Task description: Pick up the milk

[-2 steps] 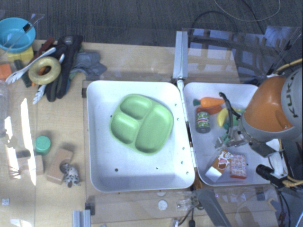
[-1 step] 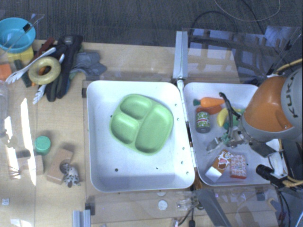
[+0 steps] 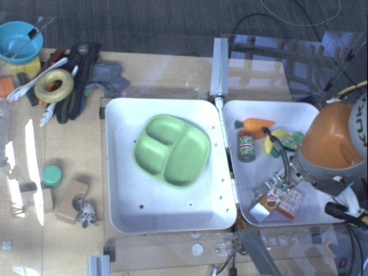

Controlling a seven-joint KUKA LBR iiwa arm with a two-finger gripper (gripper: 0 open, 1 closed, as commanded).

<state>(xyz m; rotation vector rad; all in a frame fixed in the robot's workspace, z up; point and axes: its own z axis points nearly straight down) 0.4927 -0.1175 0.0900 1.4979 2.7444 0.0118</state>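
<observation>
You cannot tell from this view whether the fingers are open or closed: the gripper (image 3: 280,181) is a small tangle of metal parts seen from above, and no gap between its tips can be made out. It sits directly over the upper edge of the milk (image 3: 282,202), and whether it touches the carton is unclear.

You will find the milk lying flat in the near part of the right bin (image 3: 248,112), a carton with red and orange print, its white end towards the bin's near left corner. Just beyond it, towards the far wall, you have a small can (image 3: 246,147) with a green label standing upright, a yellow piece (image 3: 269,144) beside it, and a green piece (image 3: 294,137) next to that. A carrot (image 3: 257,123) lies near the far wall. The orange band (image 3: 330,138) of the arm covers the bin's right side.

In the left bin (image 3: 121,171) a green divided plate (image 3: 172,150) rests near the middle. On the bench further left you see a yellow ring (image 3: 54,85), a blue cup (image 3: 20,41), a wooden block (image 3: 72,201) and a little spotted toy animal (image 3: 86,213).
</observation>
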